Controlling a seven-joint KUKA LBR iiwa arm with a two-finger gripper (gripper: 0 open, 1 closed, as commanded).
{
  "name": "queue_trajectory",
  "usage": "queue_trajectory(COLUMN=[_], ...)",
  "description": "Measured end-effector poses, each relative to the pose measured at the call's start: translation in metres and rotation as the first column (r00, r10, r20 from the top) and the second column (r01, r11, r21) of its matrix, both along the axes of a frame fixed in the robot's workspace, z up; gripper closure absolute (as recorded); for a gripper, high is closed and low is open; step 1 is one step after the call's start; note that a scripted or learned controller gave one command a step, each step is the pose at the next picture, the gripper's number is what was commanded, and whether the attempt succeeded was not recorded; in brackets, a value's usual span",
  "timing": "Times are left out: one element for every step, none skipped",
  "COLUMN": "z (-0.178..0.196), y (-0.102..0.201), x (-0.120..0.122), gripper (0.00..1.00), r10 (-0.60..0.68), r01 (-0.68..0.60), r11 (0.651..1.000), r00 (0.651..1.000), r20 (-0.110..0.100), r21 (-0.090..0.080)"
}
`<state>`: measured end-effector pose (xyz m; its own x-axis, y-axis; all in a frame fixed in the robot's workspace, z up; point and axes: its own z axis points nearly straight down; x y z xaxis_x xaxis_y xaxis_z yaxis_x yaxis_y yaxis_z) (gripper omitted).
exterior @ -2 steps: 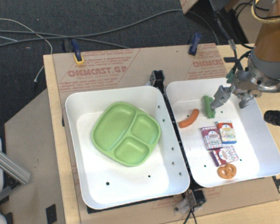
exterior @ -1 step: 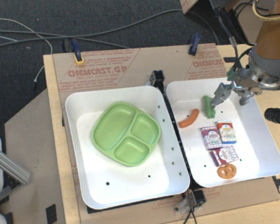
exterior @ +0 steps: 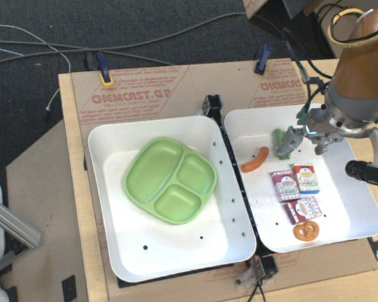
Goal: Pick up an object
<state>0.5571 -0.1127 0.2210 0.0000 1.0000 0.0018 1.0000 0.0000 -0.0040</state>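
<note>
Nothing is being carried yet, so the pick is sitting at its early stage. The arm is reaching in from the right and its tool (exterior: 292,142) is hanging over the upper part of the right bin (exterior: 366,220), just beside a small green object (exterior: 278,134) and near an orange sausage-shaped toy (exterior: 255,160). Whether the tool is spread or closed I cannot tell — the grey parts are blurring into one another at this angle — and nothing is showing between them. Judging from this, the descent, the closing and the lift are all remaining.

Lower in the same bin, three small printed packets (exterior: 297,190) are lying close together, with a pretzel-shaped toy (exterior: 306,231) just below them. Any of these could be serving as the object to pick; the green piece looks the likeliest target.

The left bin (exterior: 115,252) is holding a green divided plate (exterior: 170,179), lying flat. Both bins are resting on a cardboard sheet (exterior: 131,93) covering the desk, clamped at its far edge — beyond it, dark carpet and loose cables are showing.
</note>
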Motion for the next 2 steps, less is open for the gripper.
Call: queue_trajectory(z=[-0.061, -0.122], y=[-0.001, -0.004], x=[0.002, -0.003], gripper=[0.00, 0.00], r10=[0.000, -0.001], r01=[0.000, 0.001], r11=[1.000, 1.000], r00=[1.000, 1.000], r20=[0.000, -0.001], r21=[0.000, 0.001])
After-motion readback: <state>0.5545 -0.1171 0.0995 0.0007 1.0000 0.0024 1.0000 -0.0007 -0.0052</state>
